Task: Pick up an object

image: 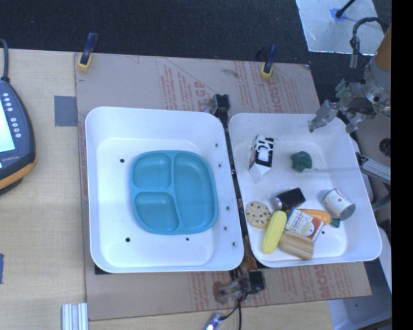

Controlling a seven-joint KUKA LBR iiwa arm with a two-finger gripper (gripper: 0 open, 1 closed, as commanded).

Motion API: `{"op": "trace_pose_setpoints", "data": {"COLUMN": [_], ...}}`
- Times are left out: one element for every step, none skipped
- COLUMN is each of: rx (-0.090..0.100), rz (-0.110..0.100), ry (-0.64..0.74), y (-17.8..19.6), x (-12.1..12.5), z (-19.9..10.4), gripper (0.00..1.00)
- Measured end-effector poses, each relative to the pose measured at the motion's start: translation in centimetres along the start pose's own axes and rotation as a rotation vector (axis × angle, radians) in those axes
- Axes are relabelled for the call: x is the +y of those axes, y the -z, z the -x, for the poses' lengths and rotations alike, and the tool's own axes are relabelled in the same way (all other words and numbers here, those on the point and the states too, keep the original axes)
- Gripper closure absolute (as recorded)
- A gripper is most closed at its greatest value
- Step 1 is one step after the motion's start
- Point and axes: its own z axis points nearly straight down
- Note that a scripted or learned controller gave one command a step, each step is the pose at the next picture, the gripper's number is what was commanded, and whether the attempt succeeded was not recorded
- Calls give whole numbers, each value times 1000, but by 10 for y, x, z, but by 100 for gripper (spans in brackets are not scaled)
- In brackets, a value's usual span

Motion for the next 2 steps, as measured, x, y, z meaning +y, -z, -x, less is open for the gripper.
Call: {"op": "trace_pose_setpoints", "data": {"rx": [0, 0], "rz": [-2, -1], "ry": [1, 1], "y": [-75, -84], "x": [-59, -119], "z": [-22, -57], "gripper": [0, 0]}}
